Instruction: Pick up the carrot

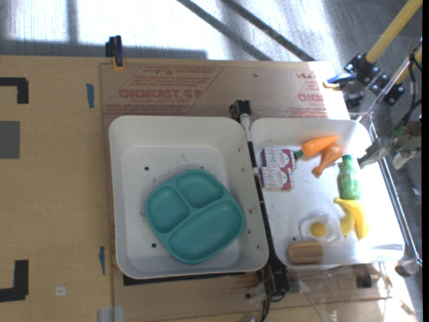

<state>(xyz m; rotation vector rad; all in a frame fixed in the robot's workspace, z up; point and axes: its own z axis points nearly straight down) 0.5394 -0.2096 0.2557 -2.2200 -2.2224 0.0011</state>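
Note:
The carrot [320, 144] is orange with a small green top at its left end. It lies slantwise near the back of the right bin [375, 200]. An orange-brown drumstick [327, 159] lies just in front of it, touching or nearly touching. Nothing covers the carrot.
The right bin also holds two pink-and-white packets [277, 168], a green bottle [346, 178], a banana [353, 217], a fried egg [318, 229] and a brown bread piece [305, 252]. In the left bin [127, 180] lies a teal divided plate [194, 215]. A black clamp [240, 109] stands between the bins at the back.

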